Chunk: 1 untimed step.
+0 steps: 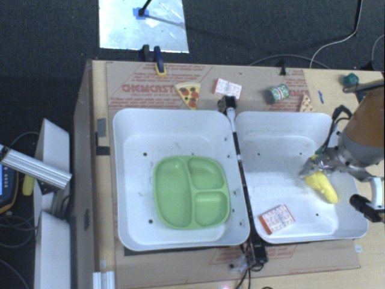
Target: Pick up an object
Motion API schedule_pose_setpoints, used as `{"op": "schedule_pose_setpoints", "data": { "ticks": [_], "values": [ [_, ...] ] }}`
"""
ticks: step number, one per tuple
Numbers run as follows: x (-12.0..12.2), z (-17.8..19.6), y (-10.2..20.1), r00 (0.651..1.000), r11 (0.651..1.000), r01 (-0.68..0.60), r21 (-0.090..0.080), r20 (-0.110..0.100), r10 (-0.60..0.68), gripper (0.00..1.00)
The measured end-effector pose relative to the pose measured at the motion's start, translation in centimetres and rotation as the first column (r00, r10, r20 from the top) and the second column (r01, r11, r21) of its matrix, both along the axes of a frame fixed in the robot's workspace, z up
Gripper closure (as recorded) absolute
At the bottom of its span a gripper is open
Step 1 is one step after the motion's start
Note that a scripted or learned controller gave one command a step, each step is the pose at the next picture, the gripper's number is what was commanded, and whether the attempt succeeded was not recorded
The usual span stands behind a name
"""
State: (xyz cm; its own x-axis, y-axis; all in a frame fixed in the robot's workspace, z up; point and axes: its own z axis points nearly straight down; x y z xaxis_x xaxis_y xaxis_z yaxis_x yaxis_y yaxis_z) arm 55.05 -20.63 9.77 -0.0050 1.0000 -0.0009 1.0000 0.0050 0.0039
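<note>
A yellow banana-shaped toy (323,186) lies in the right bin (283,137), near its right wall. My gripper (314,165) hangs at the toy's upper left end, touching or just above it; the view is too coarse to show a grasp. The grey arm with its orange band (367,125) comes in from the right over that bin's edge. A small red and white packet (277,218) lies flat at the right bin's front. A green divided plate (191,191) sits in the left bin (138,131).
On the cardboard behind the bins lie a pizza-slice toy (188,94), a red and white card (227,88), a green can (278,93) and a second small slice (305,103). A black divider (236,149) runs between the bins.
</note>
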Motion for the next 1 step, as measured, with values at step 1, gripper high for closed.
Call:
{"op": "schedule_pose_setpoints", "data": {
  "ticks": [1],
  "values": [
    [2.78, 8.74, 12.73, 1.0, 1.0, 0.0, 0.002, 0.0, 0.0, 1.0]
  ]
}}
